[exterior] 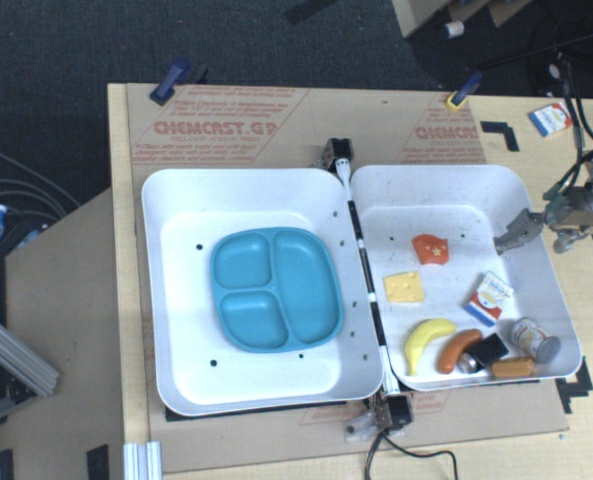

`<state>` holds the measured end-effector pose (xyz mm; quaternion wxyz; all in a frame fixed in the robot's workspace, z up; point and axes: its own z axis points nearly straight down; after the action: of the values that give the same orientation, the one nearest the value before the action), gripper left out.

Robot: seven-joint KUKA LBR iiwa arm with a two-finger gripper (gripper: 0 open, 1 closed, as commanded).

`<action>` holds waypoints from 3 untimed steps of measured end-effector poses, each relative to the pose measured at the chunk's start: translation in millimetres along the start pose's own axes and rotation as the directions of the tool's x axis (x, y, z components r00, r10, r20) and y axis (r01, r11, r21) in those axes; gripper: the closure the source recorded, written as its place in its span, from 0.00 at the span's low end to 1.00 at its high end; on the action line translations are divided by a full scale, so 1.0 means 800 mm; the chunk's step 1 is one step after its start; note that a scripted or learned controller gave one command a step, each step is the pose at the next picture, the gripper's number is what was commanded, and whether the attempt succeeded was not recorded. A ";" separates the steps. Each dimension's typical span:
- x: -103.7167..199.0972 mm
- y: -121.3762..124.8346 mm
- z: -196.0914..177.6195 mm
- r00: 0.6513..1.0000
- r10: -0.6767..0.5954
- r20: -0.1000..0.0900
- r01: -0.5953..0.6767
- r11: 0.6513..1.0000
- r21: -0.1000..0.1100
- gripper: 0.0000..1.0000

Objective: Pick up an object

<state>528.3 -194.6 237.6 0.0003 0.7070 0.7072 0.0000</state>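
hand (521, 230) over right bin's (446, 183) rim, cardboard-topped bench (236, 123)

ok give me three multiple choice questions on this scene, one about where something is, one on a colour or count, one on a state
1. Where does the blue divided plate lie?
A. in the left bin
B. in the right bin
C. on the bench outside the bins

2. How many compartments does the plate have?
A. two
B. three
C. five

3. What state is the banana in?
A. gripped and lifted
C. lying loose in the right bin
B. resting on the plate

Answers:
1 A, the plate sits inside the left bin.
2 B, ridges split it into three sections.
3 C, it lies on the floor of the right bin beside a sausage, with the gripper at the far rim.
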 end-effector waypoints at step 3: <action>0.086 0.153 0.191 1.000 -0.002 -0.001 0.002 1.000 -0.001 0.00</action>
<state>650.9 -125.6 85.1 0.0002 0.7065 0.7078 0.0007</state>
